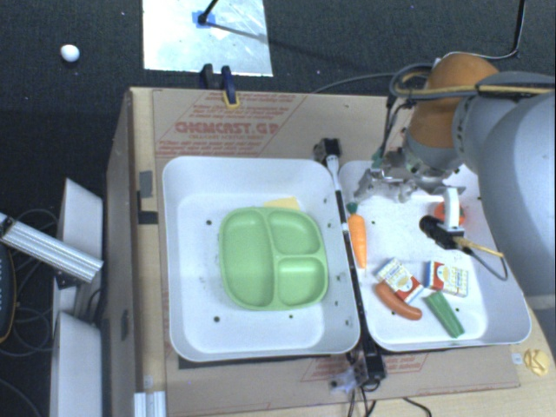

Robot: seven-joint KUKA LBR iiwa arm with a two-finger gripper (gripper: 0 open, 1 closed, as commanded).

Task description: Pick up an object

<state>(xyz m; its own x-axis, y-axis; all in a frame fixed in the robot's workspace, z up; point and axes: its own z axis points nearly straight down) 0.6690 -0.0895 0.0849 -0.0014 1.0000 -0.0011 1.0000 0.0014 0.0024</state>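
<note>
My green stick [444, 314] lies nearest in the right bin [512, 320], long axis running up-left to down-right, beside the red sausage [399, 301]. Farther back, the carrot [356, 240] points lengthwise along the divider. Farthest, my gripper [388, 183] hovers; jaw state I cannot tell.

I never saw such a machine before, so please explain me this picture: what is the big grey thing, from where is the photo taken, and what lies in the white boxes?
The photo is taken from above, at a slant. The grey machine on the right is a robot arm, and its claw hangs over the right bin. Nothing is seen between its fingers. That bin holds toy food: a carrot, a sausage, a green piece and two small cartons. The left bin holds a green divided plate.
</note>
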